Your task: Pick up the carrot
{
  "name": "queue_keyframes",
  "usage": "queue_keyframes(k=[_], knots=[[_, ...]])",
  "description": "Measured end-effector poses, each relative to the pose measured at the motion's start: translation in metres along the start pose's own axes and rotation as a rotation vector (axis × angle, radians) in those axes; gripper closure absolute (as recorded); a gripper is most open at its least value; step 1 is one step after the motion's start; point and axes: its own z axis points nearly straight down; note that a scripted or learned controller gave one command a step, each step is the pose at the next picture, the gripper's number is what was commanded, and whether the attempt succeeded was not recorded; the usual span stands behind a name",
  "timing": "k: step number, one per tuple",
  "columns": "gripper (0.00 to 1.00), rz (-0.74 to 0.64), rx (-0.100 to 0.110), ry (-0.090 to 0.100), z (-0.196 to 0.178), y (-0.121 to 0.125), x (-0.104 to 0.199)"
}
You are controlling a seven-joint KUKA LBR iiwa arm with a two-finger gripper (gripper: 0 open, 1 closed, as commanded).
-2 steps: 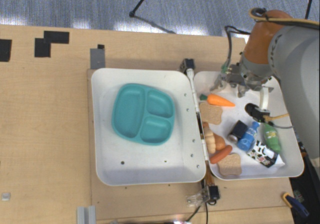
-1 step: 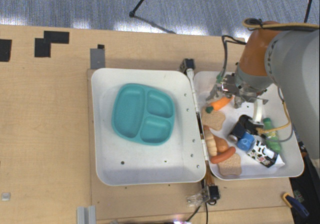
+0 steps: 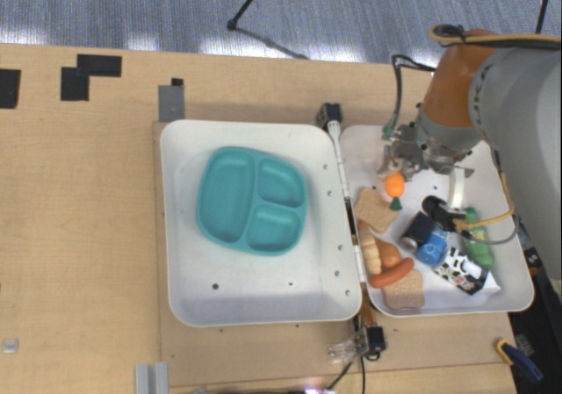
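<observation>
End effector [image 3: 406, 160] sits low over the upper part of the right bin [image 3: 518, 291], below the orange band [image 3: 450, 85]; whether it is apart or together cannot be told. The carrot [image 3: 395, 184] lies just beneath it, small and orange, green tip toward the bin's middle; contact cannot be confirmed. Below the carrot: a bread slice [image 3: 376, 209], a sausage [image 3: 392, 273], a blue item [image 3: 432, 248]. The left bin [image 3: 255, 300] holds a teal divided plate [image 3: 251, 199]; both bins rest on the bench [image 3: 79, 234].

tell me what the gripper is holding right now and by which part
Cannot be told: the gripper sits just above the carrot in the right bin, fingertips hidden.
</observation>
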Motion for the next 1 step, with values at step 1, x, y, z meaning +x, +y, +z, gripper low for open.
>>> queue_keyframes(k=[1], knots=[[1.00, -0.029, -0.003, 0.005, -0.0910, 0.0206, 0.0955]])
